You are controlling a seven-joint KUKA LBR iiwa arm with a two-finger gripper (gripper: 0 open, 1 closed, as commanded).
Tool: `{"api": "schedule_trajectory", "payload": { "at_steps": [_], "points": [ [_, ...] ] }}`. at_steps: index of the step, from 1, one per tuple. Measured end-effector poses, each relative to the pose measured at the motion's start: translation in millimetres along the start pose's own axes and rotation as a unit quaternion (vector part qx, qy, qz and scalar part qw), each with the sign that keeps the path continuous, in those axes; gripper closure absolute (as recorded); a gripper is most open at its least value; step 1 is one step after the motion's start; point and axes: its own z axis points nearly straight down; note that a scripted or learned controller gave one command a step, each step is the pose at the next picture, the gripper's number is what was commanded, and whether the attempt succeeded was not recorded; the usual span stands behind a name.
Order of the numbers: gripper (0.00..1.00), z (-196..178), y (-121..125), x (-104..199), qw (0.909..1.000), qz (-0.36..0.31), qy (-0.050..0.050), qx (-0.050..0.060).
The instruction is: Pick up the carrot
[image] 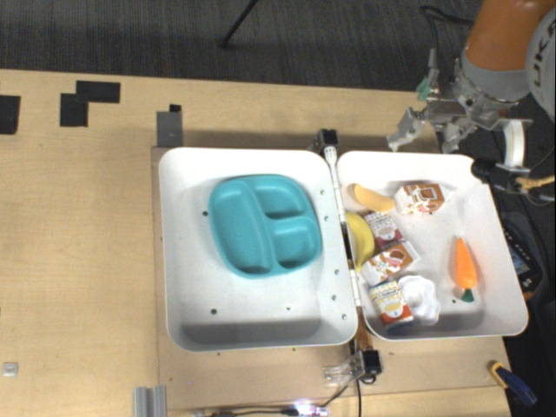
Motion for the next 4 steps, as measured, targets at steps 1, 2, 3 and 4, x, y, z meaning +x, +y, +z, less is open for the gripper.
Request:
{"api": "schedule_trajectory", "payload": {
  "at_steps": [1, 2, 3, 4],
  "points": [
    [0.0, 89.6, -83.8, 5.4, 0.9996, 0.029, 0.001, 0.004],
    [0.0, -37.6, -34.5, -18.4, 1.0, 0.003, -0.002, -0.007],
    [0.0, 170.0, -72.6, -80.3, 0.9974, -0.072, 0.001, 0.007],
    [0.0, 180.6, -162.7, -111.1, 0.9982, -0.06, 0.007, -0.004]
  ]
}}
